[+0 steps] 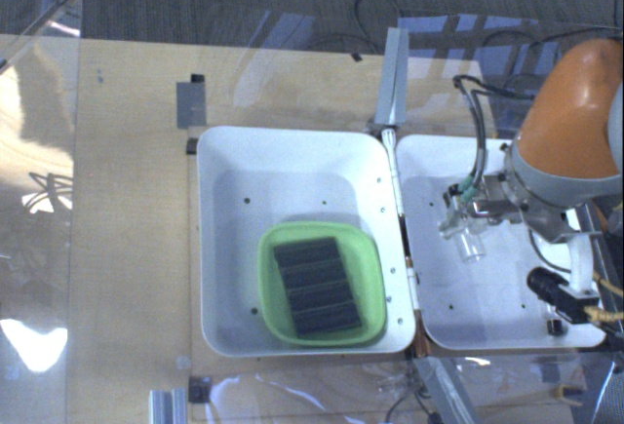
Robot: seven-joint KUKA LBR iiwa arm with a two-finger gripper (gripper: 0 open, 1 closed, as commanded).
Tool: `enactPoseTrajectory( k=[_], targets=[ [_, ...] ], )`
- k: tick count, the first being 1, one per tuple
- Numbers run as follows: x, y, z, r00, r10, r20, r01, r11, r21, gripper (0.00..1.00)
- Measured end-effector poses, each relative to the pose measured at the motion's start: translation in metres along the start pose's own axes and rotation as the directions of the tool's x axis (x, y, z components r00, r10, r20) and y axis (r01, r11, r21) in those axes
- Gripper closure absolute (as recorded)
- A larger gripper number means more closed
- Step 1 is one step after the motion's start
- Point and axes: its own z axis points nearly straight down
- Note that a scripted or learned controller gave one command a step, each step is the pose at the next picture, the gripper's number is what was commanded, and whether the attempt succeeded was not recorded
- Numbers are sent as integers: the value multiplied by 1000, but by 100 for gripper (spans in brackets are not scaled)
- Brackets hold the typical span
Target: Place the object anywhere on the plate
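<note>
From my seat the far left is bare pale wooden bench top [117, 217], washed with bright glare patches along the left edge that hide its surface there. A small dark grey bracket [192, 103] stands on the wood just above and to the left of the bins.

Next comes the left shallow white plastic bin [224, 217]. In its lower half sits the lime-green square plate with rounded corners [366, 261], and lying on it, tilted slightly off the plate's edges, is the dark grey ribbed rectangular block [317, 288]. It rests wholly inside the plate's rim. I can count several cross ribs, but I cannot make out what the block is made of.

A grey metal upright strip [392, 81] rises behind the seam where the two bins meet.

The right shallow white plastic bin [439, 315] has its right side covered by the arm. The grey arm with its orange band [580, 115] fills the upper right and is cut off by the frame edge. Below it, over the right bin, I see the two-finger gripper [466, 232] as a blur of pale and clear parts; I cannot tell whether it stands apart or together, and I see nothing clamped in it. Black cables [478, 130] loop above it, and a black fitting [551, 288] sits lower right.
</note>
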Motion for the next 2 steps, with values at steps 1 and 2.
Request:
enactPoseTrajectory(
  k=[1,2],
  targets=[
    [73,7,11,963,-270,-2,270,963,3,100],
    [188,13,29,950,-312,-3,312,950,3,100]
  ],
)
